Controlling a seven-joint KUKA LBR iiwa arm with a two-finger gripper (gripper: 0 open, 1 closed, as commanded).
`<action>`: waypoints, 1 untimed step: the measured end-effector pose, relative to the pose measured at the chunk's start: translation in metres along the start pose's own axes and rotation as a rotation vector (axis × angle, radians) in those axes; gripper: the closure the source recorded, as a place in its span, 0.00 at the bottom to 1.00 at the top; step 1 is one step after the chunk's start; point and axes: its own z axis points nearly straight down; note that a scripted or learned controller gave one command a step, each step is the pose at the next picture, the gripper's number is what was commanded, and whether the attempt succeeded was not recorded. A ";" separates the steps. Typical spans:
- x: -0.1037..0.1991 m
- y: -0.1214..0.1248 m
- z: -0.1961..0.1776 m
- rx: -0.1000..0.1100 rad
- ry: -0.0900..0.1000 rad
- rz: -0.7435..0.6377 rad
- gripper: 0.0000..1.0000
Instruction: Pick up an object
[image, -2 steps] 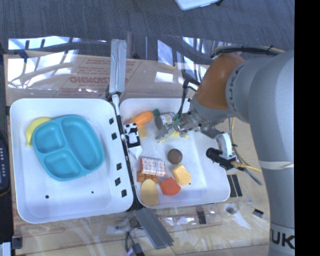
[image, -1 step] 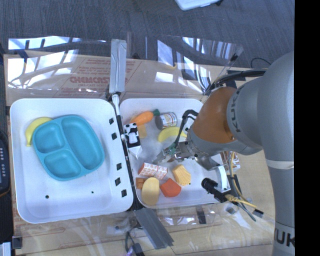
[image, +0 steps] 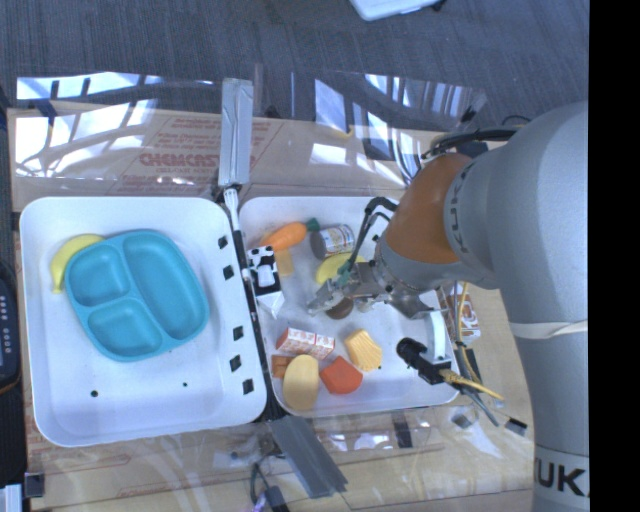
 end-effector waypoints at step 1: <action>0.010 0.093 -0.014 -0.003 0.000 0.054 0.00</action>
